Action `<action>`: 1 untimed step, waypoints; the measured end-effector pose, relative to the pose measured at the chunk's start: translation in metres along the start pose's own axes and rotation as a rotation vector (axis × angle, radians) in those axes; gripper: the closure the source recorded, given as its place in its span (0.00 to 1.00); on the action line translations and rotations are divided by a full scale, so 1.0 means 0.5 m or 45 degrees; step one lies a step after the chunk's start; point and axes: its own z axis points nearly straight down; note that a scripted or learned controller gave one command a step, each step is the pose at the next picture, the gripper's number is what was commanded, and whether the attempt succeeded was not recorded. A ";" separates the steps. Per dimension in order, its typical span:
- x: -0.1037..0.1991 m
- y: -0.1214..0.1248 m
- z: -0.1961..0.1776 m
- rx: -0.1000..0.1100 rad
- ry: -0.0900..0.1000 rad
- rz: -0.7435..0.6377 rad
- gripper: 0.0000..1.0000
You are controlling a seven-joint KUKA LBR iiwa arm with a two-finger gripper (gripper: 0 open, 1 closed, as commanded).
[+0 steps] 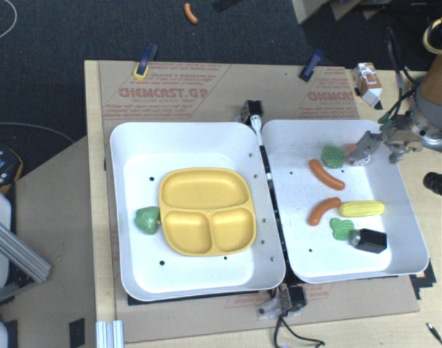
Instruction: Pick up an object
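The right bin [395,263] holds a green broccoli-like toy [332,156], two orange-red sausages [327,174] [323,210], a yellow corn cob [361,209], a small green piece [342,228] and a black block [370,240]. My gripper [363,152] hangs low over the bin's upper right part, just to the right of the broccoli toy. A small reddish spot shows at its tip, too small to identify. The grey arm [427,111] comes in from the right edge.
The left bin [127,151] holds a yellow divided plate [206,210] with a green toy [147,219] at its left side. Clamps [143,61] [311,65] grip the far edge of the board. A small box [367,82] lies beyond the right bin's far corner.
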 end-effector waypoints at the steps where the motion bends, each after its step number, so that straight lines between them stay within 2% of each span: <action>1: 0.000 0.006 0.126 0.010 0.004 0.000 0.00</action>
